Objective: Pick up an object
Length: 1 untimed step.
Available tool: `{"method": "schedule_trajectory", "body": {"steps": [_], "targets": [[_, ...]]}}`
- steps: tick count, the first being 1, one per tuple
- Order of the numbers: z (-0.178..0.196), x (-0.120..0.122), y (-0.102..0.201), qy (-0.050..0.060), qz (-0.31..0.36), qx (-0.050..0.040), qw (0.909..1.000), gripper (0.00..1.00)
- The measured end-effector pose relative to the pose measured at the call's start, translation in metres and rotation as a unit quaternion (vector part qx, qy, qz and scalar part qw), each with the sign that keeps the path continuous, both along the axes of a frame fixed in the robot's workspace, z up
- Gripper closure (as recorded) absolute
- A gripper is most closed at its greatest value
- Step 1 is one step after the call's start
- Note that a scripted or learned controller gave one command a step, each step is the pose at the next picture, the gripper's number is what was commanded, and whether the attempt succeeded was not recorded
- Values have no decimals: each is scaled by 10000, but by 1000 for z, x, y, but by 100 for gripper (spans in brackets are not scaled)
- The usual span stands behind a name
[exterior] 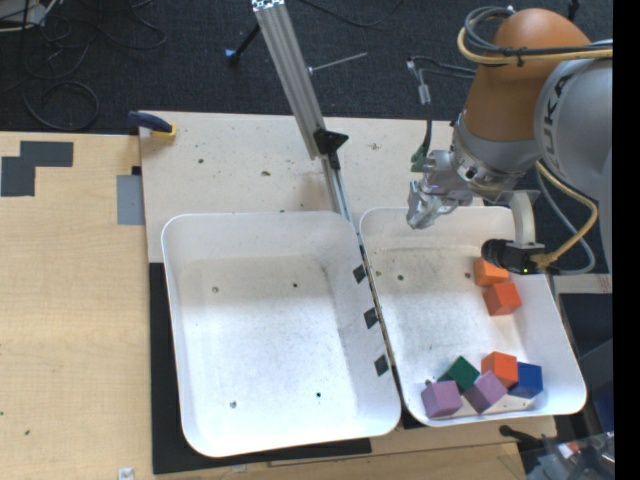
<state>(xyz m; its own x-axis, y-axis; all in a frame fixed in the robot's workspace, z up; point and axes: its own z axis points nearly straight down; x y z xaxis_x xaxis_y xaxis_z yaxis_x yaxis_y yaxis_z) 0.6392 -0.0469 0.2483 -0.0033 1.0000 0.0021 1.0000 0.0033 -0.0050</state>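
Note:
My gripper [425, 211] hangs above the far rim of the right bin [420, 308], with nothing visible between its fingers. Two orange blocks [497, 286] lie by the bin's right wall, well to the right of the gripper and nearer the camera. Near the front corner sits a cluster: a green block [462, 373], two purple blocks [441, 398], an orange block [500, 367] and a blue block [528, 379].
The left bin [260, 328] lies beside the right one, split from it by a ridge with black tabs [368, 316]. A slanted metal rail [300, 98] rises behind the bins. The grey arm with its orange band [520, 78] fills the upper right.

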Motion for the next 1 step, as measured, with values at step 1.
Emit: {"method": "schedule_trajectory", "body": {"steps": [1], "targets": [[-14,0,56,1,6,2,10000,100]]}}
